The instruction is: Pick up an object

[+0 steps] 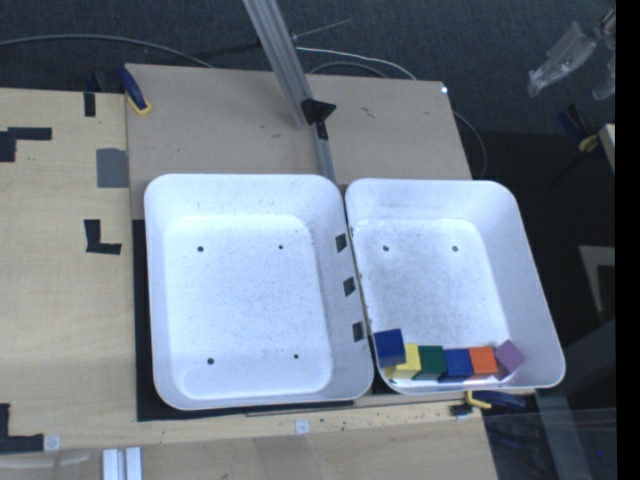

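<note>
Several small blocks lie in a row along the front wall of the right bin (440, 218): a blue cube (388, 345), a yellow block (407, 362), a green one (431, 359), a second blue one (457, 364), an orange one (482, 360) and a purple one (509, 355). My gripper (566, 56) shows as a pale grey, blurred shape at the top right, high over the dark floor. It is well away from both bins and far from the blocks. Nothing is seen held in it.
The left bin (240, 193) sits beside the right one. A slanted metal pole (278, 43) with a black clamp (317, 111) ends at the gap between the bins. Blue-yellow clamps sit at the board's back left (135, 90) and front right (492, 401). Cables trail behind the board.
</note>
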Motion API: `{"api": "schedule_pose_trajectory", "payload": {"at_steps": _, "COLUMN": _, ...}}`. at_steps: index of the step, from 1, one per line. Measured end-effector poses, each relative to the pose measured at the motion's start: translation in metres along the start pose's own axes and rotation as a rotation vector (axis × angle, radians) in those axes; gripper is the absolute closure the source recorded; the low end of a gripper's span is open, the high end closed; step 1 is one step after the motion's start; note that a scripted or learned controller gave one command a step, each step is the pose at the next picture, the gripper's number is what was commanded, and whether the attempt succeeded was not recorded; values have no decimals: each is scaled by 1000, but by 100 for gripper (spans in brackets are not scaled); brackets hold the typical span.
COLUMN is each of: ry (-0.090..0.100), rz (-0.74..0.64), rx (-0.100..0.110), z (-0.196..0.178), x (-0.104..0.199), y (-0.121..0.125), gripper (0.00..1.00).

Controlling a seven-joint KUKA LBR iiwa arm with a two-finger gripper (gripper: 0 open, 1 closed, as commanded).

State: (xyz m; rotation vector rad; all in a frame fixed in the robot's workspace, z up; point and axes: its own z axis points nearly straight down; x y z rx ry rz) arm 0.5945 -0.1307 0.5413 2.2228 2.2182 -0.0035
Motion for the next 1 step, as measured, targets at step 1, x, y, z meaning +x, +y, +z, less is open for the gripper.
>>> {"api": "schedule_pose_trajectory", "payload": {"at_steps": 1, "ry": 0, "rz": -2, "rx": 1, "z": 1, "x": -23, "y": 67, "gripper": 0}}
